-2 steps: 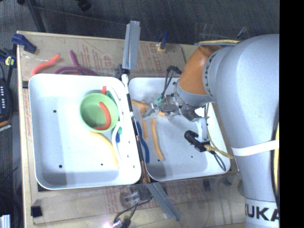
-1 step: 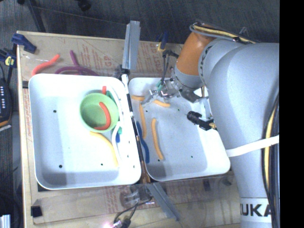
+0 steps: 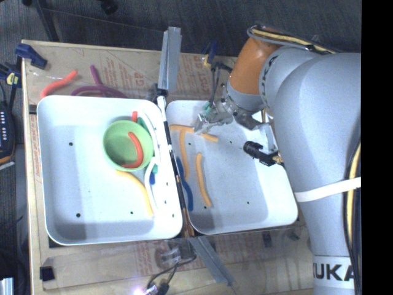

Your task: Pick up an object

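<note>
My gripper (image 3: 206, 121) hangs low over the far end of the right bin (image 3: 245, 208), just above a short orange piece (image 3: 210, 137). A long orange stick (image 3: 201, 178) lies down the bin's left half. Another orange stick (image 3: 178, 129) bends near the far left corner, and a blue strip (image 3: 185, 192) runs along the left wall. The left bin (image 3: 73, 195) holds a green bowl (image 3: 120, 141) with a red curved piece (image 3: 133, 147) inside. A yellow curved strip (image 3: 141, 189) and a teal piece (image 3: 153, 174) lie beside the bowl.
The grey arm with its orange band (image 3: 252, 63) covers the right side of the bench. A black fitting (image 3: 259, 152) juts from it over the right bin. An orange tube (image 3: 58, 83) and a purple tube (image 3: 98, 90) lie on the bench behind the left bin.
</note>
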Available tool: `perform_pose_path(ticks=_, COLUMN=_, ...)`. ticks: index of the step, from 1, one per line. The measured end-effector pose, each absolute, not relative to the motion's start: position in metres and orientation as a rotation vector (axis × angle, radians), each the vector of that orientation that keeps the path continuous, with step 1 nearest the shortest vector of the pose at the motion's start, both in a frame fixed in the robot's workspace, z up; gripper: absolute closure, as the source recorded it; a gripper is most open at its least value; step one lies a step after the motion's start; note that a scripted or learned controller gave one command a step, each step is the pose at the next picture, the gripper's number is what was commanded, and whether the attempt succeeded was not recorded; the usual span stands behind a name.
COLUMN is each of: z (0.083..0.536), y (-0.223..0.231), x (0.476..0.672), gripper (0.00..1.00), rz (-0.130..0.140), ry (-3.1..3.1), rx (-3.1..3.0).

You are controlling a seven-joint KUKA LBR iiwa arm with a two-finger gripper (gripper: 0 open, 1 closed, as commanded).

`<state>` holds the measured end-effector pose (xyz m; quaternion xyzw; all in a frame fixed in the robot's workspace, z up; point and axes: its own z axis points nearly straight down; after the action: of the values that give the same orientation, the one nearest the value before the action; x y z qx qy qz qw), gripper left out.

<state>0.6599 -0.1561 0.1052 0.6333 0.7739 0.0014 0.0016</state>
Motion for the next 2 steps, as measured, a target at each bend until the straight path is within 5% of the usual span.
perform_pose_path(ticks=1, z=0.105, y=-0.156, x=0.660, gripper=0.00, rz=0.005, ry=2.430, rx=1.987)
perform_pose_path(ticks=2, z=0.116, y=-0.154, x=0.661, gripper=1.00, rz=0.008, ry=2.436, rx=1.979)
